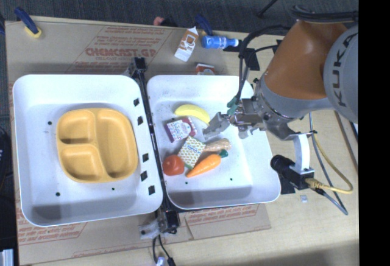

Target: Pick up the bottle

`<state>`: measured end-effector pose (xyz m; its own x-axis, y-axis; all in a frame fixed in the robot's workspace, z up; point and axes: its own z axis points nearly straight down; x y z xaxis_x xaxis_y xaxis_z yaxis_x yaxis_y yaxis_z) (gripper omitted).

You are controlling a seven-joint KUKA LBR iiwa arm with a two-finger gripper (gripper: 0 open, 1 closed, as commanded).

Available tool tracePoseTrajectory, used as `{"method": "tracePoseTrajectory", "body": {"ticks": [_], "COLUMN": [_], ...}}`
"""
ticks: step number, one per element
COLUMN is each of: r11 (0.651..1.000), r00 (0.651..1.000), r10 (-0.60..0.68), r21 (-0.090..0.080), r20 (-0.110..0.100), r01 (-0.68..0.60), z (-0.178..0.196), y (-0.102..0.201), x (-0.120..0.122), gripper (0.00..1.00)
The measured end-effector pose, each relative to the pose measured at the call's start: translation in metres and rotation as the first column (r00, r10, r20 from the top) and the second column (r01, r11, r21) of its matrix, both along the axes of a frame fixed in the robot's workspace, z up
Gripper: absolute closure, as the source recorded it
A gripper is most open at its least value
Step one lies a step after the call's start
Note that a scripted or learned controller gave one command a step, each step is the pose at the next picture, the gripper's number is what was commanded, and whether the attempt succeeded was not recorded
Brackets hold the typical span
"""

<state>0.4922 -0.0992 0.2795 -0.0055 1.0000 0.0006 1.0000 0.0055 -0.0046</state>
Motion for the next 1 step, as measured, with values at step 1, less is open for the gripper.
{"method": "tracePoseTrajectory", "body": {"ticks": [1], "r11": [1.0], "r00": [1.0], "r10": [0.005], "r21": [0.0], "r20": [-0.003], "r01": [-0.005], "z": [0.01], "y": [0.0002], "x": [0.0002], "gripper": [1.0]}}
